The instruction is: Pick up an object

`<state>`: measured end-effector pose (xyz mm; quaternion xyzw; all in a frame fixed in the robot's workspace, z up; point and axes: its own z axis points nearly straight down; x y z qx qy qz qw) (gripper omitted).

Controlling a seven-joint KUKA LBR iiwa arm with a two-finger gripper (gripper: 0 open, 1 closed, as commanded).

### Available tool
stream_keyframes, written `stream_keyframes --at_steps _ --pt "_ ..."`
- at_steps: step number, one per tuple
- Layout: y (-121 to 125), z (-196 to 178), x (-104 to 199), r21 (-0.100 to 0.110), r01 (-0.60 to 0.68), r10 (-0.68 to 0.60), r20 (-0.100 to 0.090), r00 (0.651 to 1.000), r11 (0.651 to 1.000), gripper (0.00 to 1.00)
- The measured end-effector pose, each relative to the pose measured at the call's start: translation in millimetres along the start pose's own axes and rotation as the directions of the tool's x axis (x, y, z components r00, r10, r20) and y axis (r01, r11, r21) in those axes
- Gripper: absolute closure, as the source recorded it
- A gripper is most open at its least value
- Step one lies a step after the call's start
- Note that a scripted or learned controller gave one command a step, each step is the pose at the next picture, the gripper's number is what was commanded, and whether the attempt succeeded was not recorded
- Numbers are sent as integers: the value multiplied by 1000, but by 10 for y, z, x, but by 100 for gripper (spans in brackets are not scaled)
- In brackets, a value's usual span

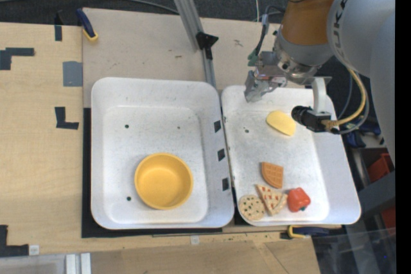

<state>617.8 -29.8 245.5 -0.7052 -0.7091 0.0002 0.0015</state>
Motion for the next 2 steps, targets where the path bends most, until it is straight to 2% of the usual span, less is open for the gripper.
stream_keyframes --at_steps 2 --pt "-488 239 1054 3 1 -1 1 1000 1000 100"
